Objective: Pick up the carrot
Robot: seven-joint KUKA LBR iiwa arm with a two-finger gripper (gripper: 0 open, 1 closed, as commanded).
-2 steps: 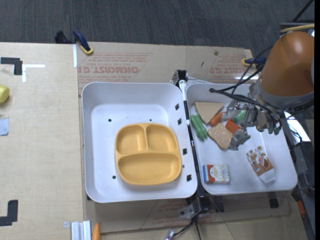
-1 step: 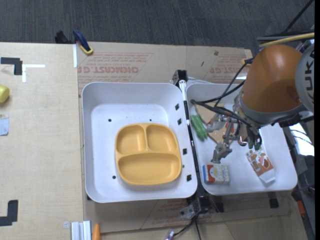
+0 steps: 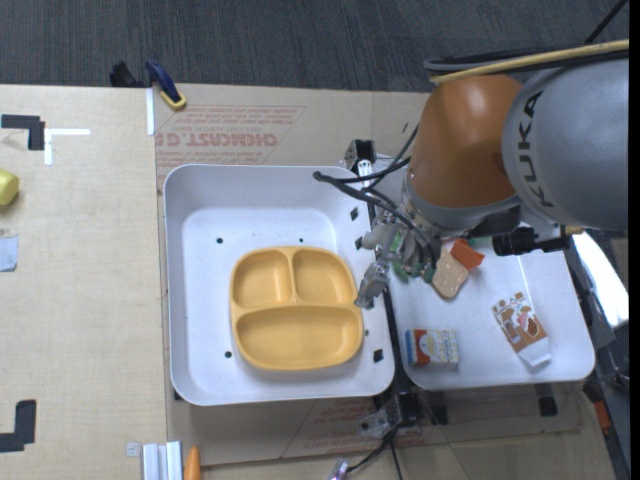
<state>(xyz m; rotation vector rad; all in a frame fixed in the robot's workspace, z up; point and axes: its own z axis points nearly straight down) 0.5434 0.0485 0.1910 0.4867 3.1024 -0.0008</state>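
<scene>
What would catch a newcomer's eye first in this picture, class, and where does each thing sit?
The big grey arm with its orange band looms from the right, over the seam between the bins, its gripper low by the left bin's right wall. Next, the yellow divided plate in the middle of the left bin. The right bin holds small items: a carton and a packet.

We see the bench [image 3: 80, 348] carrying two white bins: left bin [image 3: 190, 298], right bin [image 3: 560, 353], side by side on printed cardboard [image 3: 230, 133]. Yellow object [image 3: 7, 188] at far left edge.
</scene>
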